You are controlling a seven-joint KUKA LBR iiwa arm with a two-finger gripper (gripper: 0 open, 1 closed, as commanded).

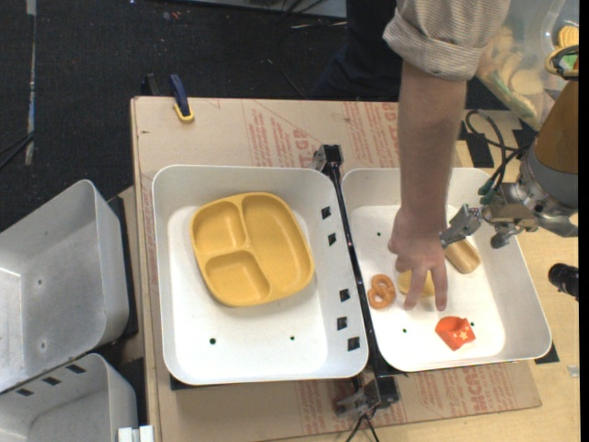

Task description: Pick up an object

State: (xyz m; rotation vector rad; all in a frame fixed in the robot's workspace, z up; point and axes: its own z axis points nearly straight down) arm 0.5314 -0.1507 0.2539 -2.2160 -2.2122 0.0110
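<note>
In the right bin (515,339) lie an orange ring (381,291), a red-orange block (455,331), a tan rounded piece (464,257) and a yellow piece (410,284) partly under a person's hand (419,256). My gripper (479,234) hangs over the bin's right side, just above the tan piece. Its fingers are spread, with nothing between them. The person's forearm reaches down from the top of the view and hides part of the bin's middle.
A yellow divided plate (250,247) lies in the left bin (175,339). A black divider (348,265) runs between the bins. White tubs (55,274) stand off the bench at the left. Cables (497,136) trail at the right.
</note>
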